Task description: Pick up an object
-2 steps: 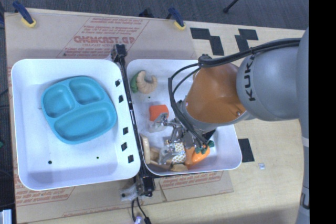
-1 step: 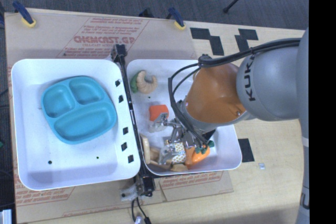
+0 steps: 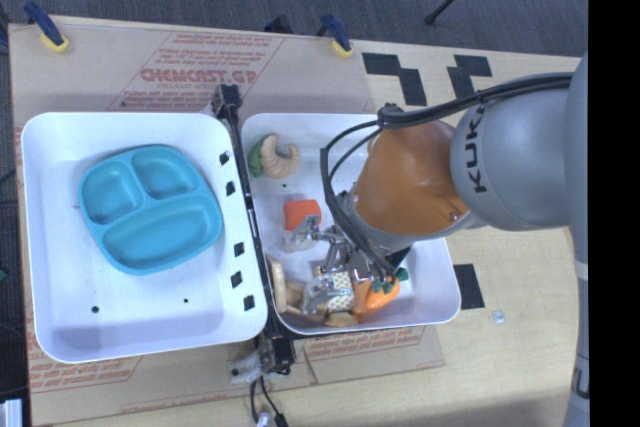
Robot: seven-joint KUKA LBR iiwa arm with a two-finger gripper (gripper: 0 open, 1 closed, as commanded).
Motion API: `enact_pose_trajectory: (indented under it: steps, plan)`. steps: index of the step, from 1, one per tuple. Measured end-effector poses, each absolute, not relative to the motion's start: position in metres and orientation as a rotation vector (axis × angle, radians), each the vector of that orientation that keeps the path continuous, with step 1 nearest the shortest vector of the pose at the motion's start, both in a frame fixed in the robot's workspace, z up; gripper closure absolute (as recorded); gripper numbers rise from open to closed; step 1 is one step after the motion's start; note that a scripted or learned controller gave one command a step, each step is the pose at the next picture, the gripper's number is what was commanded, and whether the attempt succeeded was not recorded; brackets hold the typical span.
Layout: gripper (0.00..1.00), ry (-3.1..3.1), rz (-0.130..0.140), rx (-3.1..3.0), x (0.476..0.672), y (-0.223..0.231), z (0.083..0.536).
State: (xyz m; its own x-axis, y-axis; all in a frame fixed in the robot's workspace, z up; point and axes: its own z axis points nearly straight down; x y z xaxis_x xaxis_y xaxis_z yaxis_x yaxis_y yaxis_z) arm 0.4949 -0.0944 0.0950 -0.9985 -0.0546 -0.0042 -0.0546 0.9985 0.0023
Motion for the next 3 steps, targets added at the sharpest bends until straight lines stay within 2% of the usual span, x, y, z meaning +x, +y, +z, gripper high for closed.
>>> enact_pose_trajectory:
  steps: [3]
  plan:
    - [0.0, 3.136, 0.004, -0.086, 0.4948, -0.0945, 0.095]
